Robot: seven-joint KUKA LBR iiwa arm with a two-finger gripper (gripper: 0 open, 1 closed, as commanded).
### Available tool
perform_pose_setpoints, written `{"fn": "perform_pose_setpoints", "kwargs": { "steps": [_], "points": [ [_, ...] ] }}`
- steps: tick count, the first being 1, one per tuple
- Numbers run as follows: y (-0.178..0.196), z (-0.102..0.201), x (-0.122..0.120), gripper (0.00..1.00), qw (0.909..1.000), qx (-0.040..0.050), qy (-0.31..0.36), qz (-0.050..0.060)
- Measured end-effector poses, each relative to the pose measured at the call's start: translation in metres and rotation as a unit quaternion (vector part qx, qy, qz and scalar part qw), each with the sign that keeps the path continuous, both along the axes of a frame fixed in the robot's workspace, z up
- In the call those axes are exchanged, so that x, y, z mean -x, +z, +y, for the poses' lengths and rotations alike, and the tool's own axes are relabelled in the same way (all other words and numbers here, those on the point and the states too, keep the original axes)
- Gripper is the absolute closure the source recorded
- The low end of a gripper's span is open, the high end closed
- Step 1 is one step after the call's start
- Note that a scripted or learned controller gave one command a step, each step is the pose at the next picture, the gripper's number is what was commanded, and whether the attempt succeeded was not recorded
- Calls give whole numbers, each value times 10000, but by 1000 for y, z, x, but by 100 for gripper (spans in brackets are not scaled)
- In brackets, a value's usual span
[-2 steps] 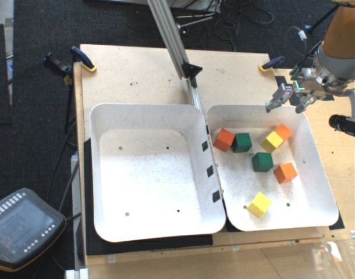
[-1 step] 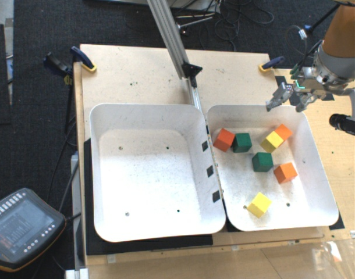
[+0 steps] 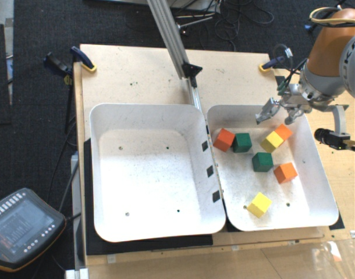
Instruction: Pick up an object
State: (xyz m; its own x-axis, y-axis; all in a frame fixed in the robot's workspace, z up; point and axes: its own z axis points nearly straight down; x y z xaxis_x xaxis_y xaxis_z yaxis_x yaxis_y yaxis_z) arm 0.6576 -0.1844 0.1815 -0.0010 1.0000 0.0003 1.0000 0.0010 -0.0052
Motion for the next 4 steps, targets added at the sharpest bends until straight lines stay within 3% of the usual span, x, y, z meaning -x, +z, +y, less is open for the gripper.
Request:
{"fn": "perform_pose_setpoints", "kwargs": {
  "steps": [1, 2, 3, 4],
  "points": [
    [-60, 1, -1, 0, 10000, 24, 8, -52],
    [-60, 1, -4, 0, 9999, 30, 3, -106],
    [-51, 0, -5, 100, 9999, 42, 11, -114],
    [-7, 1, -4, 100, 10000, 12, 4, -60]
  ]
}}
